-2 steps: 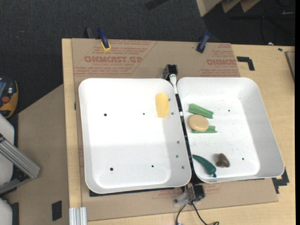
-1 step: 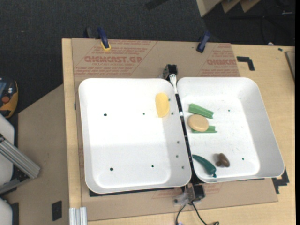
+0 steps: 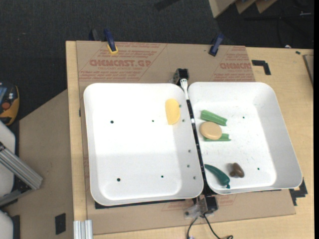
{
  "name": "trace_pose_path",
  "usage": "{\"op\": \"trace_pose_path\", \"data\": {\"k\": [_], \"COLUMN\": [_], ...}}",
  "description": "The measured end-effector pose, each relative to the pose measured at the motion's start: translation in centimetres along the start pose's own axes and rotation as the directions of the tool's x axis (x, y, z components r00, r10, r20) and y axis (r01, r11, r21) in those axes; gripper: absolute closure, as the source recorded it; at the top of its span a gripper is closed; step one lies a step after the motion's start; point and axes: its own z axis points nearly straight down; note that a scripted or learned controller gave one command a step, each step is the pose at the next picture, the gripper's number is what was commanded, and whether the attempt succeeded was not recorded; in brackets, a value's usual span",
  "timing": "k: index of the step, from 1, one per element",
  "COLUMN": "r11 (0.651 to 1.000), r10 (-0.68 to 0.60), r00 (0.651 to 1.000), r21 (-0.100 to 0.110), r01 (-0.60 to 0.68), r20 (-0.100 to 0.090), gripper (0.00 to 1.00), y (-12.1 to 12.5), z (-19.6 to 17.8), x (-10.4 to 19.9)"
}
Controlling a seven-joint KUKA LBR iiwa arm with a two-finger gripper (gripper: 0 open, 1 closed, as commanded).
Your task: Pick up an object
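Left bin [image 3: 99, 133]: yellow piece [image 3: 172, 111] near right wall. Right bin [image 3: 279, 128]: tan disc [image 3: 211, 131] on green sticks [image 3: 214, 117]; teal piece [image 3: 217, 174], brown lump [image 3: 236, 170] near front edge.

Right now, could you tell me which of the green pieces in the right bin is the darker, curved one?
It is the teal piece at the bin's near edge, beside the brown lump. The other two are lighter green, straight, and lie by the tan disc.

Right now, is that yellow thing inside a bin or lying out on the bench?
Inside. The yellow object lies flat on the floor of the left bin, near its right wall, within the rim.
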Motion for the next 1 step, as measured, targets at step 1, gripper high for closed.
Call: {"op": "trace_pose_path", "data": {"k": [1], "r11": [1.000], "r10": [0.000], "r00": [1.000], "r21": [-0.004], "r01": [0.000], "r20": [0.003], "gripper": [1.00], "y": [0.08], "z": [-1.09], "x": [-0.03]}}
